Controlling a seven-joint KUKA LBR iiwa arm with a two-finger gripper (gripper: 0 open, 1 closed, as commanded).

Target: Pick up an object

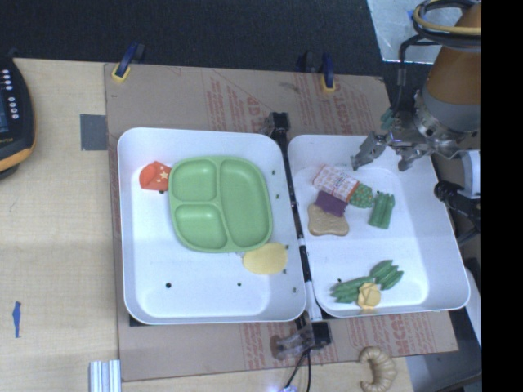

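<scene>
Gripper (382,157) sat over the far edge of the right bin (433,243), fingers spread apart, nothing between them. Arm (453,72) came in from the right, orange band above the wrist visible.

Right bin contents, all lying free on the floor:
- pink-and-white box (336,182), near-left of the gripper, close but apart from it
- purple block (331,202) touching the box's near side
- tan bread-shaped piece (328,221) just near of the purple block, touching or overlapping it
- green bundle (381,208) right of the box, with a smaller green piece (360,197) between them
- green pea pods (368,281) at the near side of the bin, well apart from the gripper, with a small yellow piece (368,296) lying on them

Left bin (147,284):
- green divided plate (221,202), three compartments, roughly centred
- red piece with a yellow star (154,175) at the plate's far-left, touching its rim
- yellow lemon-like piece (265,258) at the plate's near-right corner, touching or just under the rim

Outside the bins: tan curled object (378,368) on the bench, near side, below the right bin. Blue-and-yellow clamps (125,62) on the far edge of the board. Dark handheld pendant (12,113) at far left.
</scene>
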